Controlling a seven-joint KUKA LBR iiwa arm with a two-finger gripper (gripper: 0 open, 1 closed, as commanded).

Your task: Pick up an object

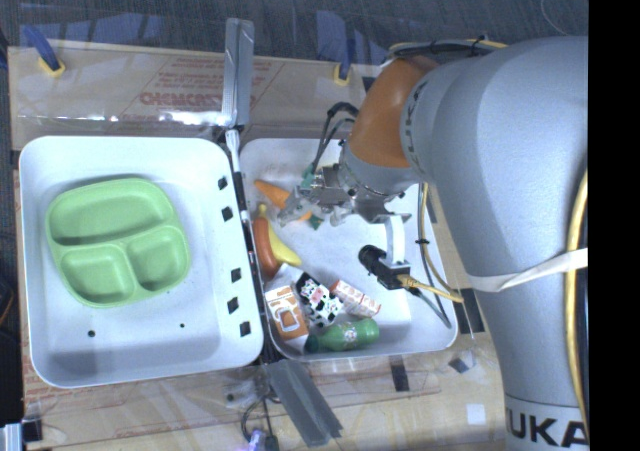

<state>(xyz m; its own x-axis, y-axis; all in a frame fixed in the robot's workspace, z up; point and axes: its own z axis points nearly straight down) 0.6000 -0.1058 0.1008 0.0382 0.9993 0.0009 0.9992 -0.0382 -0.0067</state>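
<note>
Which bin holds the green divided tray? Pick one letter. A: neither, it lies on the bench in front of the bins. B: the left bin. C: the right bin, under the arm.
B: the green divided tray lies flat inside the left bin, apart from the arm over the right bin.

glossy green plastic tray (118,239) (smooth), white bins (60,339)

Arm (480,139) reaching leftward, wrist angled low

Even overhead light, soft shadows; mild glare on white bins (130,154); slightly soft, grainy focus throughout.
</note>
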